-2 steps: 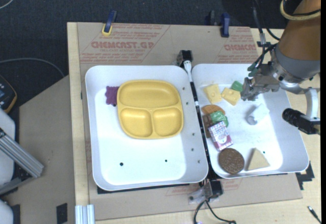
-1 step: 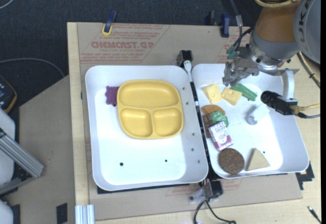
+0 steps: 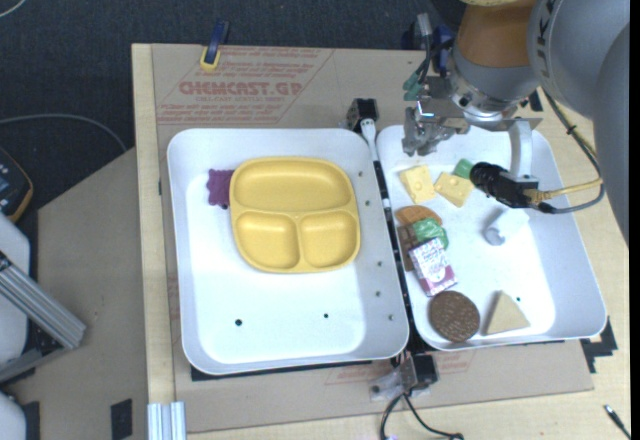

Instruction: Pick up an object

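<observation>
In the right bin [image 3: 575,258], near its far wall, the gripper [image 3: 425,136] hangs above the top-left corner, jaws pointing down. Can't tell how far apart the jaws stand, or whether anything sits between them; too small and dark.

Candidate objects all lie in this bin. Two yellow cheese wedges: cheese wedge A [image 3: 416,182] just below the gripper, cheese wedge B [image 3: 454,190] just beside it to the right. A small green piece [image 3: 462,168] touches B's far edge. Below them a brown cookie-like piece [image 3: 417,217], a red-and-white packet [image 3: 433,266], a round brown disc [image 3: 454,315] and a pale triangular wedge [image 3: 507,314] near the front wall. A small grey item [image 3: 494,234] lies mid-bin.

Left bin [image 3: 200,318] holds a yellow divided tray [image 3: 296,212], with a purple item [image 3: 219,186] tucked at its left edge. Both bins sit on a cardboard-covered worktop [image 3: 250,78].

Judgement: cheese wedge A is the closest target. Looks like light, stiff toy food, probably smooth plastic, so may slip. Best taken across its two flat sides, not the tapered tip. It lies close to the bin wall, so little room on that side.
</observation>
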Robot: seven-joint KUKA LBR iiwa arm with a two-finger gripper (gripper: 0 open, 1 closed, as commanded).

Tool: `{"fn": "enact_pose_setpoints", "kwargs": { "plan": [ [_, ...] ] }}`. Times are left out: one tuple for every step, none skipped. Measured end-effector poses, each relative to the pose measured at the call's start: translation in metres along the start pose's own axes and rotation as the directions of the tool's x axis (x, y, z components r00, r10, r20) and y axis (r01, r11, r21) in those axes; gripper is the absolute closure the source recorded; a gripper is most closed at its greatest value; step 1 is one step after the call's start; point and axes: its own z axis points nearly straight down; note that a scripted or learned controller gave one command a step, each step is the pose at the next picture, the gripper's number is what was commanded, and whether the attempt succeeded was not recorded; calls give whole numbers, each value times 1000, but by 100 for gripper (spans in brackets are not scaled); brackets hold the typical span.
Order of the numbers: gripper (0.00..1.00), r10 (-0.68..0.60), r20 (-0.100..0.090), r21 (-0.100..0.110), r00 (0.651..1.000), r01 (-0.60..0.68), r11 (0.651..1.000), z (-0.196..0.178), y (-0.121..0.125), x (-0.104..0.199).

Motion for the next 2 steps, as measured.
{"fn": "enact_pose_setpoints", "kwargs": {
  "plan": [
    [100,4,2,0,1000,-4,1000,3,10,12],
    [100,8,3,4,1000,-8,1000,15,16,-4]
  ]
}}
